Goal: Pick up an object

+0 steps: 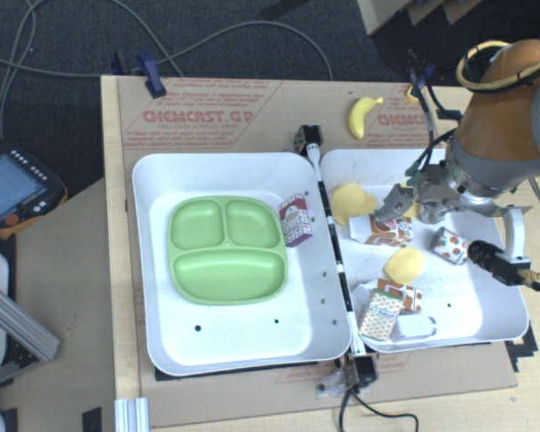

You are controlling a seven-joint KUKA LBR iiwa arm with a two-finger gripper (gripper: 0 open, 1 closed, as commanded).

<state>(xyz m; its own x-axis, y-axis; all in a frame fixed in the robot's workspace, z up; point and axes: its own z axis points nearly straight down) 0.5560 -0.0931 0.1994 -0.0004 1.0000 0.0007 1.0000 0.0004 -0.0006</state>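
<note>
While I watch from my station, I read the bench from its left side across. I see the left bin (153,241) holding a green divided plate (227,250), lying flat toward the bin's left and middle. Just right of the plate, against the bin's right wall, a small red-and-white carton (295,220) stands tilted, close to the plate's far right corner.

Past the divider, I see the right bin (495,318) crowded with small things. A yellow rounded piece (351,201) lies at its far left, next to the divider. Near it to the right, a flat red-and-white packet (389,232) rests on the bin floor. Nearer to me, a yellow lemon-like object (403,265) sits about mid-bin, and a patterned box (381,313) leans at the near edge, touching a pale grey block (416,328). A small red-and-white cube (450,245) lies further right.

On the cardboard beyond the bins, a banana (364,115) lies alone.

My gripper (398,205) hangs low over the far part of the right bin, just above the flat packet; I cannot tell how its claw is set. I see nothing clearly caught in it.
</note>
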